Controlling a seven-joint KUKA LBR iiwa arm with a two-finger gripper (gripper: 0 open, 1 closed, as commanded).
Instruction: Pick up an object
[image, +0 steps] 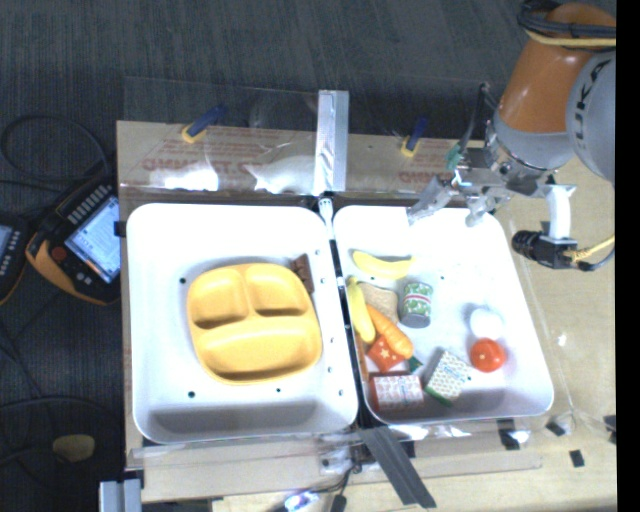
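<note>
At the upper right of the frame, my hand hangs over the far rim of the right bin, its two fingers spread apart with nothing between them. Below it, in the right bin, lie the things to pick from: a banana nearest the top, a small green can just under it, a carrot toward the bin's left side, a white egg touching a red tomato at the right, and a red box near the bottom edge. The left bin holds a yellow divided tray. Both bins sit on the tabletop.
</note>
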